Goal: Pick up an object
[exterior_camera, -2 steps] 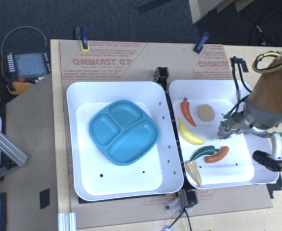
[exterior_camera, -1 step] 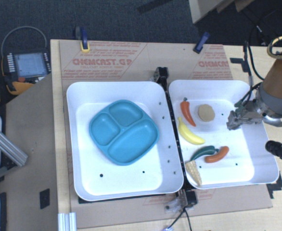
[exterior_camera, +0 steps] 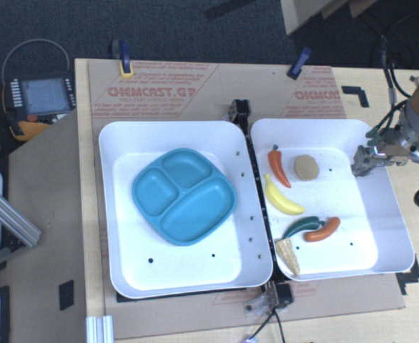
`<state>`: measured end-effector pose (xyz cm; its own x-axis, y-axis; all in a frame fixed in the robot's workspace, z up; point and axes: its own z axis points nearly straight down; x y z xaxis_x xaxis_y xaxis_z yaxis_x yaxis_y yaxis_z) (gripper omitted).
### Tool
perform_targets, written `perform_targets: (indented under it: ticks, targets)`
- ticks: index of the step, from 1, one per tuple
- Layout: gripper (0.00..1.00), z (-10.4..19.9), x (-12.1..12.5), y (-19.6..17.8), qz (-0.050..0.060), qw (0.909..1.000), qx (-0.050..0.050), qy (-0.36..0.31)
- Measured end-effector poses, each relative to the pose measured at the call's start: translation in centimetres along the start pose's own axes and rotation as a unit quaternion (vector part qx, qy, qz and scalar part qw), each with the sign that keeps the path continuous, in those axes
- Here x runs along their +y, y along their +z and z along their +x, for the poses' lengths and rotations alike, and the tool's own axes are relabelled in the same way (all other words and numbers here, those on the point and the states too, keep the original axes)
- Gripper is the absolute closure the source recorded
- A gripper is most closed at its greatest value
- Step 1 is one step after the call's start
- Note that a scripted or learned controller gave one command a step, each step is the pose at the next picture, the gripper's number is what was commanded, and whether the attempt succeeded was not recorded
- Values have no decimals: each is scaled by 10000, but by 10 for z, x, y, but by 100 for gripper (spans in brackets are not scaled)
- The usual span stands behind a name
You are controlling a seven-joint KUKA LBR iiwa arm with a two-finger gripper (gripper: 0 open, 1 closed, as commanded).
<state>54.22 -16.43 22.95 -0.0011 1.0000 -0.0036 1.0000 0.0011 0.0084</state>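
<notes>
Your claw [exterior_camera: 363, 159] hangs over the right bin's [exterior_camera: 388, 213] right side with nothing in it (you cannot tell if it is open or closed). In that bin you have six toy foods: one round brown cookie [exterior_camera: 306, 167], one red pepper [exterior_camera: 278, 168], one curved yellow banana [exterior_camera: 282, 199], one green pepper [exterior_camera: 300, 226], one sausage [exterior_camera: 322, 229] and one tan wedge [exterior_camera: 288, 256]. The left bin [exterior_camera: 124, 213] holds one smooth blue plate [exterior_camera: 184, 195] with three sections.

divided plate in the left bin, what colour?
Light blue. The divided plate shows plainly in the camera view, in the left bin.
</notes>
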Motion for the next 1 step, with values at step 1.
perform_targets:
  ticks: [1]
  targets:
    - [100, 0, 1, -33, 25, 10000, 8, -2]
